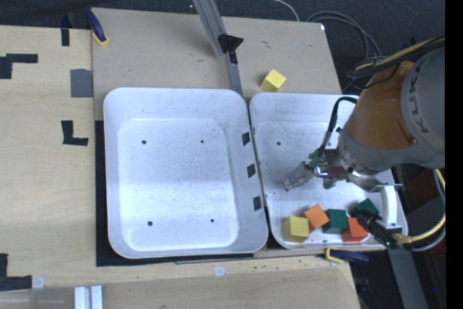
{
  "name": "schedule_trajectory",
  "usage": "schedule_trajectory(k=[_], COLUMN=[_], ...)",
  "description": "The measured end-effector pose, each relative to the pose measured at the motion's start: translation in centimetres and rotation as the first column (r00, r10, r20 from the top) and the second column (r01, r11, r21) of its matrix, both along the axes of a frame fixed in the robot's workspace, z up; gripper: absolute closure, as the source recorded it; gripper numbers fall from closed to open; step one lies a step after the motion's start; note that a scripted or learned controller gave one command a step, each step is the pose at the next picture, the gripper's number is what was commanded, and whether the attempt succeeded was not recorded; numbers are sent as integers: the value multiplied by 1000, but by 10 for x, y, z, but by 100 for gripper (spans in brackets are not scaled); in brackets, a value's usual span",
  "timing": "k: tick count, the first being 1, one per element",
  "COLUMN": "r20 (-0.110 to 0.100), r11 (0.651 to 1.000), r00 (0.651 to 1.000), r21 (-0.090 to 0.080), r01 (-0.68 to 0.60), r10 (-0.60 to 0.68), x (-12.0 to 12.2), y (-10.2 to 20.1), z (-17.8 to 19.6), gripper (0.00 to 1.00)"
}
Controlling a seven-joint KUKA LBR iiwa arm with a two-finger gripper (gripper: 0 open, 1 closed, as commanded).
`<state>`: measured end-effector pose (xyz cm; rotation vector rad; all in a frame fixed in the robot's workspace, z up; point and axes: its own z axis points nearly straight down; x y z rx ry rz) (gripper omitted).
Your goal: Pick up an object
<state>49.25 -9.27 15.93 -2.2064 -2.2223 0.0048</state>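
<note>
Down in the right bin's (289, 112) near corner lie a yellow block (296, 228), an orange block (316, 216), a green block (337, 220) and another orange one (356, 229), crowded together. Just above them hovers the gripper (296, 179), narrow-jawed, holding nothing. A yellow cube (273, 80) rests on the table (145, 47) beyond the bins.

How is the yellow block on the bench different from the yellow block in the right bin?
The yellow block on the bench lies outside both bins, behind the right bin; the yellow block in the bin sits at its near edge. The bench block stands alone; the bin block lies next to an orange block. The bench block looks turned cornerwise, the bin block squarer. Both are small yellow cubes.
</note>
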Motion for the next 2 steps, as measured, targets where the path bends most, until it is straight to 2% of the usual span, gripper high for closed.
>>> schedule_trajectory(k=[1,2], r20=[15,10], r11=[1000,1000], r00=[1000,1000], r21=[-4,-2], r01=[-1,-2], r10=[1,2], x=[94,114], y=[54,130], z=[34,43], gripper=[0,0])
